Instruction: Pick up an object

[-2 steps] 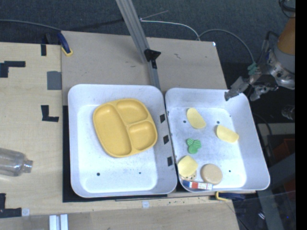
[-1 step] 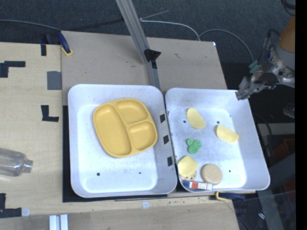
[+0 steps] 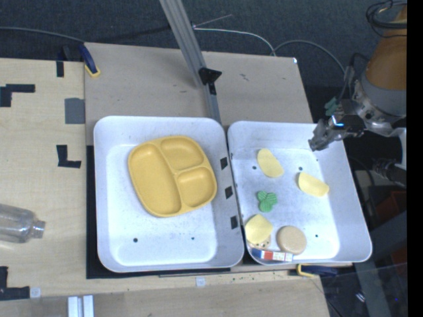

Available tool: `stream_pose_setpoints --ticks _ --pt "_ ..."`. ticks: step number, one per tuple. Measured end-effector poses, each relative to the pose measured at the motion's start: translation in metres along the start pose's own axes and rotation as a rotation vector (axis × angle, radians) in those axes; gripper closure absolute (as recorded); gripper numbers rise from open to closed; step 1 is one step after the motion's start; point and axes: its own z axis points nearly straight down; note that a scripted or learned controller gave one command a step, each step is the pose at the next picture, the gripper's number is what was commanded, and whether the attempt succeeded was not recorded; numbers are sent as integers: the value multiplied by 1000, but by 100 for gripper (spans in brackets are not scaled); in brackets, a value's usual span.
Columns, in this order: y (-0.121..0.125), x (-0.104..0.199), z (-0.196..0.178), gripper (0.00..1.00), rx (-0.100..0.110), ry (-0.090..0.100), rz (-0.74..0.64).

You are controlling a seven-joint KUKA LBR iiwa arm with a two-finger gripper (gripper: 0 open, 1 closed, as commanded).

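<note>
The gripper [image 3: 322,137] hangs over the right bin's [image 3: 350,197] far right rim; whether it is spread or pressed together is too blurred to tell. A yellow piece [image 3: 312,184] lies nearest, seemingly untouched.

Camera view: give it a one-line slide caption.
Gripper poised over the right bin's far corner; small food pieces inside, a yellow divided plate in the left bin.

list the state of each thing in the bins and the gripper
yellow divided plate: upright, compartments bare, in left bin
green toy: loose in right bin
tan round piece: lying flat near front wall
gripper: over right bin's far corner, holding nothing visible
</note>
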Motion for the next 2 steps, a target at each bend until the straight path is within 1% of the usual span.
stream_pose_setpoints --ticks 1,2 --pt "13 49 1 100 -2 0 -2" --pt "3 112 -44 100 -7 1 -6"
